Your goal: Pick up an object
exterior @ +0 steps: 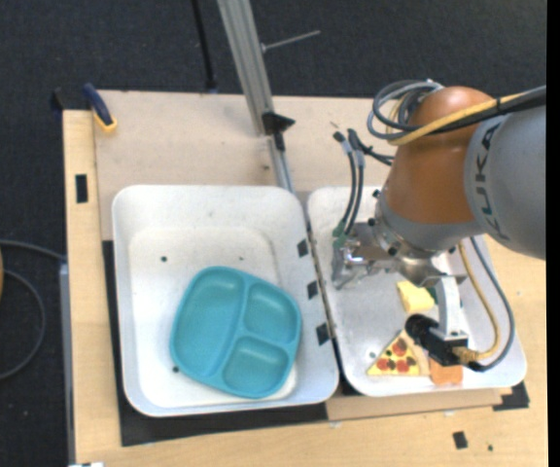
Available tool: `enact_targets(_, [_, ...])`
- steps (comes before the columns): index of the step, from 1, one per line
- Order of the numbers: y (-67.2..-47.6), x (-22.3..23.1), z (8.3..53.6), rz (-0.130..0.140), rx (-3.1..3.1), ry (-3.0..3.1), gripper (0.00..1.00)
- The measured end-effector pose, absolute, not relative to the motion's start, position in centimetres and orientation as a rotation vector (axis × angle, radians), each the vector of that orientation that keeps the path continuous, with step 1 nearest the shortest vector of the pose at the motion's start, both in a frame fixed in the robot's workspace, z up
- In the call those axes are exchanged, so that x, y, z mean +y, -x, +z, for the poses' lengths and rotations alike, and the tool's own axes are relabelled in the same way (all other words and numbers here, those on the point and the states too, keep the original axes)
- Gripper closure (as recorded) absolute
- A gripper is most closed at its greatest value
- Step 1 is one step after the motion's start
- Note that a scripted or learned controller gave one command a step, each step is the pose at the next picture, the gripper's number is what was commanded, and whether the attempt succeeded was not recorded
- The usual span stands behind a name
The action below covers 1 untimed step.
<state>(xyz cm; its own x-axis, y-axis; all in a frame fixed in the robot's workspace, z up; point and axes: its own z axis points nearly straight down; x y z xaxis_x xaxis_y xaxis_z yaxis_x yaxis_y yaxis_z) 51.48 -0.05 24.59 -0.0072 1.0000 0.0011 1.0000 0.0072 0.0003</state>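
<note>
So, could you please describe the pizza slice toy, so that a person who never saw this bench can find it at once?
Look at the right white bin, under the arm. Near its front edge lies the pizza slice toy, a flat yellow triangle with red spots. Its neighbours are plain: a pale yellow block behind it and a small orange piece beside it.

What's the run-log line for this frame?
arm: over right bin | pizza slice, yellow piece: in right bin | teal tray: left bin

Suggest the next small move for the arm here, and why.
Probably shift the gripper toward the pizza slice at the near end of the right bin, then descend. The gripper sits over bare bin floor by the divider, holding nothing visible, while the pizza slice, a yellow piece and an orange piece lie toward the bin's near right corner.
</note>
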Motion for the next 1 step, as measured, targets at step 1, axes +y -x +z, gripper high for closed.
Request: enact_targets(1, [-50.68, 5.72, 23.49, -0.002, -2.23, 2.212, 1.0])
